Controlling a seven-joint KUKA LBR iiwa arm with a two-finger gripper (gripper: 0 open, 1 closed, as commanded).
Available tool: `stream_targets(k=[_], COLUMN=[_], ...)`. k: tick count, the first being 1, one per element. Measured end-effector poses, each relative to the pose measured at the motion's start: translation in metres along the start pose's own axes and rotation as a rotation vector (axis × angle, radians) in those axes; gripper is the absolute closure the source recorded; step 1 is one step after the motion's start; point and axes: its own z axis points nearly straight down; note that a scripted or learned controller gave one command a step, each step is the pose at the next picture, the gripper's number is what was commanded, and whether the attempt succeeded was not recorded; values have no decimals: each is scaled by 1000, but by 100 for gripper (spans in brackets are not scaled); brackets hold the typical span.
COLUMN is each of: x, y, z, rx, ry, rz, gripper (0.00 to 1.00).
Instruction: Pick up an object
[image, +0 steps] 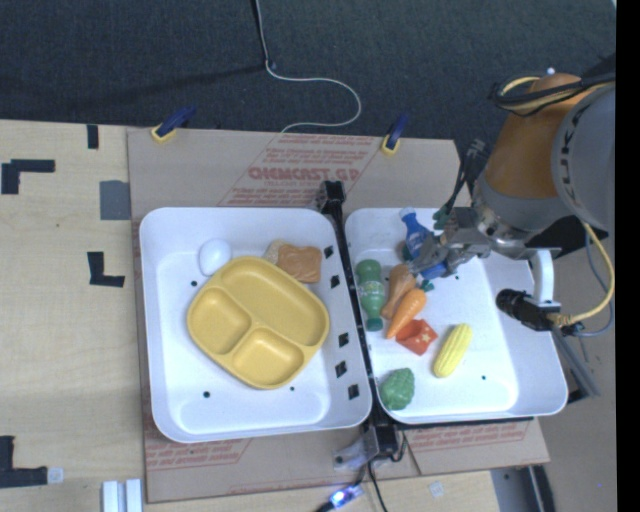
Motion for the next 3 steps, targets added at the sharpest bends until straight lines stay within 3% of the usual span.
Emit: stream_targets(k=[2,3], x=[102,97], y=[-16,-15], z=[-18,-13], rx=[-3,0], ry=[0,-3], rz=[-2,3], gripper=[100,100])
